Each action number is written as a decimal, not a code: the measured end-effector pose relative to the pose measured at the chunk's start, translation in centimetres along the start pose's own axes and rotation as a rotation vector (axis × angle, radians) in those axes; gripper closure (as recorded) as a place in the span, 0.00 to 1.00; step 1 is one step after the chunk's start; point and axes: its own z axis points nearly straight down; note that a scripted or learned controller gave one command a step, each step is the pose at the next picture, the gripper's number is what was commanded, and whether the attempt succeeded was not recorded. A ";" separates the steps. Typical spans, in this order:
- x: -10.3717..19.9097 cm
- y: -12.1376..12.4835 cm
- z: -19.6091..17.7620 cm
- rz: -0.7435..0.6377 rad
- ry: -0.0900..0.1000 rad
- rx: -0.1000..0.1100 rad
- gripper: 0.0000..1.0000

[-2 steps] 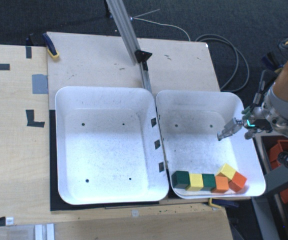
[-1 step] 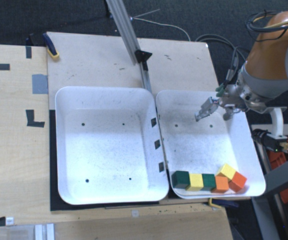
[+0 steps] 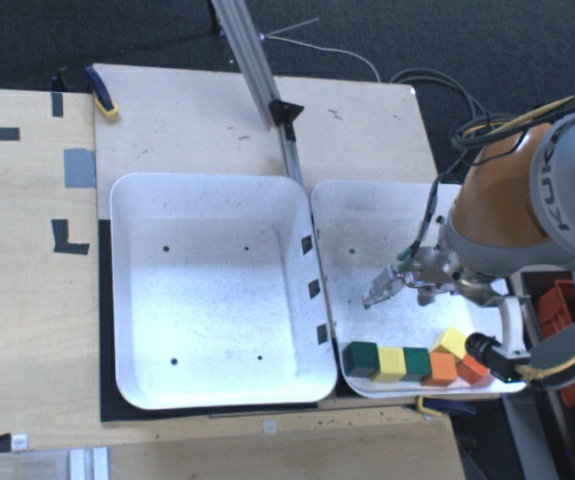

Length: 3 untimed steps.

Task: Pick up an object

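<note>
Several small blocks lie in a row along the near wall of the right bin (image 3: pixel 367 203): a dark green block (image 3: pixel 361 357), a yellow block (image 3: pixel 390 364), a green block (image 3: pixel 416 361), an orange block (image 3: pixel 442 368), a second yellow block (image 3: pixel 454 342) and a red-orange block (image 3: pixel 473 371). My gripper (image 3: pixel 379 292) hangs over the middle of the right bin, tilted down to the left, above and just behind the row of blocks. Nothing shows in its grasp. The grey and orange arm (image 3: pixel 502 203) covers the bin's right side.
The left bin (image 3: pixel 127 268) stands beside the right one, sharing a middle wall with black clips (image 3: pixel 314 288). A metal pole (image 3: pixel 252 53) slants across the bench behind the bins. Cables (image 3: pixel 437 83) lie at the back right.
</note>
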 end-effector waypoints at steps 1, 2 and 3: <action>-1.4 2.1 -5.8 0.000 -0.004 -0.017 0.00; -1.7 0.6 -5.9 0.001 -0.002 -0.011 0.00; 0.2 8.8 -2.6 -0.003 -0.003 -0.013 0.00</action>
